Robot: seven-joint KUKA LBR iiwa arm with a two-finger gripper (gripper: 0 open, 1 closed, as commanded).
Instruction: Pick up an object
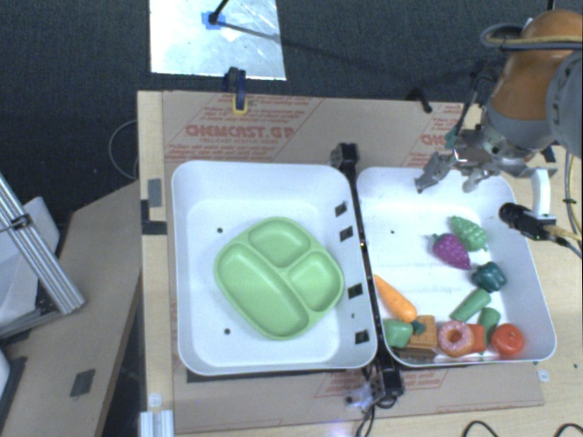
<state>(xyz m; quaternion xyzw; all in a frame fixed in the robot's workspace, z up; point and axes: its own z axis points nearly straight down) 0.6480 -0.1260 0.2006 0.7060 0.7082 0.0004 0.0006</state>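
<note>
Purple item: a toy bunch of grapes (452,249) lies mid-right of the frame, inside the right bin (401,209), touching nothing but the floor of the bin.
Green neighbours: a knobbly green toy (467,232) sits just above and right of the grapes; a dark teal piece (489,276) lies just below and right of them.
Lower cluster: a green cucumber-like toy (469,304), a small green piece (489,317), a red tomato (506,339), a pink-iced doughnut (454,337), a brown biscuit-like block (422,333) and a pale green half-round (398,333) crowd the bottom edge of the right bin.
Carrot: an orange carrot (395,298) lies slanted near the bin's left wall, its lower end just beside the biscuit block.
Gripper: the gripper (453,173) hangs over the upper rim of the right bin, upper right of the frame, well apart from the toys; its two fingers are spread and pinch nothing.
Arm: grey with an orange band (537,66), reaching in from the right.
Left bin: the left bin (196,208) holds a light green divided plate (278,278) near its centre.
Bench: brown board (273,126) under both bins, with a blue and yellow clamp (238,87) at its upper edge.
Beyond: a shiny foil sheet (215,25) at upper left of the frame.
</note>
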